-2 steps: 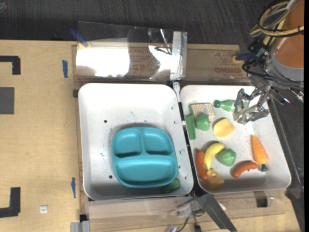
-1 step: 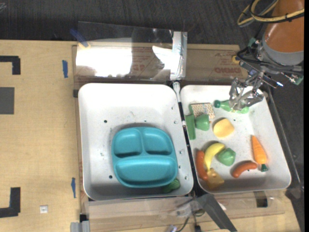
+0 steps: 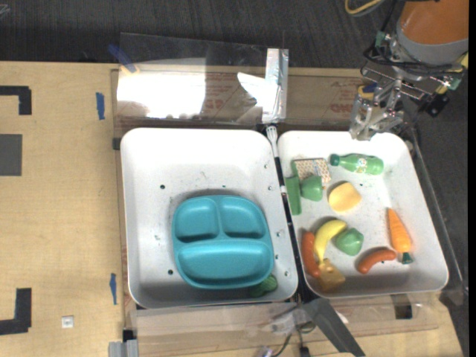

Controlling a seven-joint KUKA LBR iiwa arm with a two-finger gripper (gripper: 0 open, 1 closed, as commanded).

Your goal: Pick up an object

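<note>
**Arm poised at the right bin's far rim**

While the fingers (image 3: 367,125) hang over the right bin's (image 3: 424,199) back edge, nothing sits between them; whether they're wide or narrow, I cannot tell. Just below them lies the green bottle (image 3: 357,163). Further down: yellow lemon (image 3: 344,196), banana (image 3: 327,236), carrot (image 3: 399,233). Well left, the teal tray (image 3: 222,240).

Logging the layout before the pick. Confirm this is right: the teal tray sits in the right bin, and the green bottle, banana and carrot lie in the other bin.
One thing is wrong: the teal tray sits in the left bin, not the right. The camera view shows it. The green bottle, banana and carrot lie in the other bin, the right one.
</note>
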